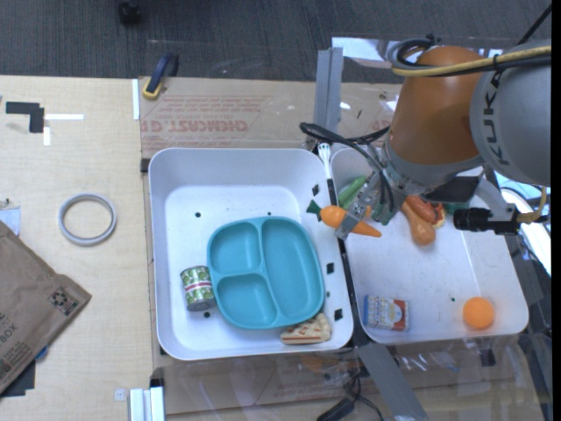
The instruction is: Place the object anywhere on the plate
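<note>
Over the rim between the two white bins, your pincer [358,219] appears closed on a toy carrot [349,221], whose long axis runs roughly left-right across the divider, orange body on both sides of the fingers (the grip looks real, though the wrist shades it). You'll find the teal plate [265,272] down and to the left in the left bin [166,235], so the carry goes that way. Readable writing: "KUKA" on the arm [513,139], reversed "CHEMCAT" lettering on the cardboard [228,112].
</note>
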`<state>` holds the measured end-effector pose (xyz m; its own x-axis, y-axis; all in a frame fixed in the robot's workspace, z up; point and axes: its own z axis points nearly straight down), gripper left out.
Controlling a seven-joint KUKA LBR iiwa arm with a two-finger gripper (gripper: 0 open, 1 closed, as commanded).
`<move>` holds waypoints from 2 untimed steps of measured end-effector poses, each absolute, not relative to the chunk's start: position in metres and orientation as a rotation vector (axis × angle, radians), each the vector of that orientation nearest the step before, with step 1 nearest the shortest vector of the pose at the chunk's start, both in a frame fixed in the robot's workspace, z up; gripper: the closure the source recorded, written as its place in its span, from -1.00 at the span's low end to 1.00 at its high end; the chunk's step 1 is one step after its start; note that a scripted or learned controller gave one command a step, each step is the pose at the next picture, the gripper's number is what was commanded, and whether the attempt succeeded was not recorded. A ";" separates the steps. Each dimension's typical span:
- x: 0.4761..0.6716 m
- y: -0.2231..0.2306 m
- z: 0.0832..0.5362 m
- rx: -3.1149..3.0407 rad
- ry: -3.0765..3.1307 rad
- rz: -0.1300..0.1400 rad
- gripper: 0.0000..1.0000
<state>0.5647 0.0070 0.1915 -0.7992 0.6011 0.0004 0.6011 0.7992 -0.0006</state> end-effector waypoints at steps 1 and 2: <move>0.547 0.068 0.190 -1.717 -2.629 0.005 1.00; 0.547 0.068 0.190 -1.717 -2.629 0.005 -1.00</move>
